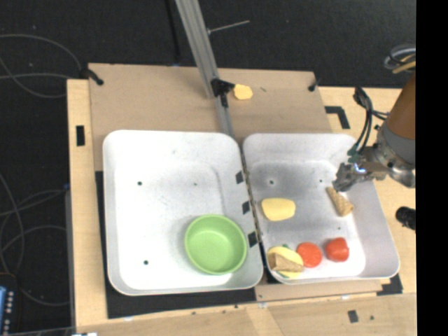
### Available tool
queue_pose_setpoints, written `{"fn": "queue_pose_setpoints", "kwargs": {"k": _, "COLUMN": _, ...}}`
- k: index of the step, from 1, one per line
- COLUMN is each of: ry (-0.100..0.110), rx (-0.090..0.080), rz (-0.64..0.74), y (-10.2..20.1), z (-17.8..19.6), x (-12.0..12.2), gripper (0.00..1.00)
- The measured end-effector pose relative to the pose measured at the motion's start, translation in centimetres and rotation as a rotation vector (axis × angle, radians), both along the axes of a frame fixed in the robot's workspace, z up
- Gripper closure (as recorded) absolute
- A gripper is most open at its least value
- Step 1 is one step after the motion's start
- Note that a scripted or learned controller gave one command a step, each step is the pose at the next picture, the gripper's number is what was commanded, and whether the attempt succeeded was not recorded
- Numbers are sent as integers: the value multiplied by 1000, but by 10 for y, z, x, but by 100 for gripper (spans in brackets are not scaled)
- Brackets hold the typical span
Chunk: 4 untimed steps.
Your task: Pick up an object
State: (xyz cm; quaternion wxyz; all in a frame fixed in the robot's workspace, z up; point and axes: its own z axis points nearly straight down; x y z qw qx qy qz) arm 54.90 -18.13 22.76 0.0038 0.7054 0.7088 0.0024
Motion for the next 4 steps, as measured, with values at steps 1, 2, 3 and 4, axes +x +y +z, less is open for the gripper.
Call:
{"fn": "queue_pose_setpoints", "kwargs": {"k": 1, "ry": 1, "rx": 0, "rz": 0, "y": -1, "z": 51, "x": 2, "gripper": 100}}
{"fn": "queue_pose_setpoints", "kwargs": {"k": 2, "ry": 5, "rx": 2, "rz": 3, "y": 42, "z": 53, "x": 10, "gripper": 100}}
{"fn": "queue_pose_setpoints", "kwargs": {"k": 3, "ry": 8, "rx": 2, "rz": 2, "y": 96, "z": 39, "x": 15, "gripper": 100}}
{"fn": "queue_pose_setpoints", "kwargs": {"k": 4, "ry": 10, "rx": 2, "rz": 1, "y": 150, "z": 25, "x": 27, "gripper": 100}}
